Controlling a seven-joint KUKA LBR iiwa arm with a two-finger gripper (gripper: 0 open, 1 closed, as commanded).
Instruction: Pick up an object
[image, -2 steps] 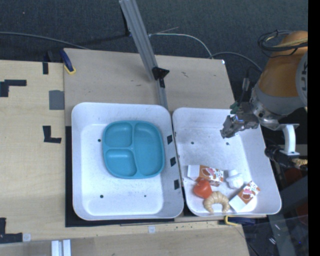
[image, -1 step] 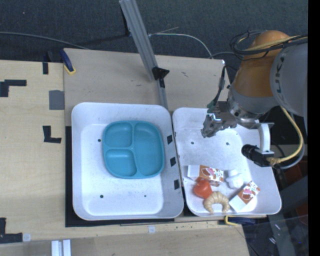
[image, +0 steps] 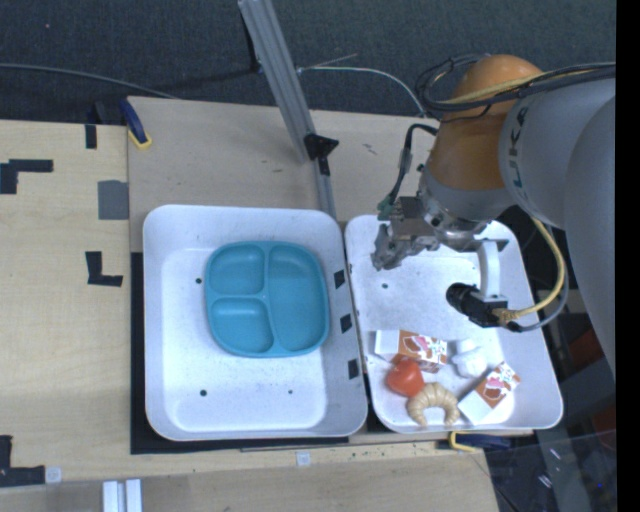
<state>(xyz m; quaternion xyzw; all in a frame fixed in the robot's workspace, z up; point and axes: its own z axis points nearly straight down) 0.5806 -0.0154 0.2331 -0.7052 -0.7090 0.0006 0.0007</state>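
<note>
A grey metal hand (image: 388, 252) hangs over the upper left part of the right bin (image: 535, 400), its dark, blocky fingertips pointing down toward bare white floor near the bin's inner wall. Whether the hand is clenched or released cannot be told from this angle, and nothing shows between its tips. Above it, the arm (image: 560, 130) swells from a smooth orange band into a broad, rounded grey shell, with black and yellow cables looping around it and a black fitting jutting out below the wrist.

The things to be picked lie well apart from the hand, bunched along the near edge of the same bin: a glossy red tomato (image: 404, 379), a curved tan croissant (image: 433, 402) touching it from below, a small red-and-white carton (image: 422, 349) just above them, a second carton (image: 494, 388) of the same print to the right, and a small white lump (image: 467, 357) between the two cartons.

In the left bin (image: 170, 300), a smooth teal plastic plate (image: 267, 298) with rounded corners and three moulded compartments rests flat near the middle. Both shallow bins are matte white and faintly speckled. They sit side by side on a pale wooden tabletop (image: 60, 300) marked with black tape, and a slim metal post (image: 285, 80) slants across its far side.
</note>
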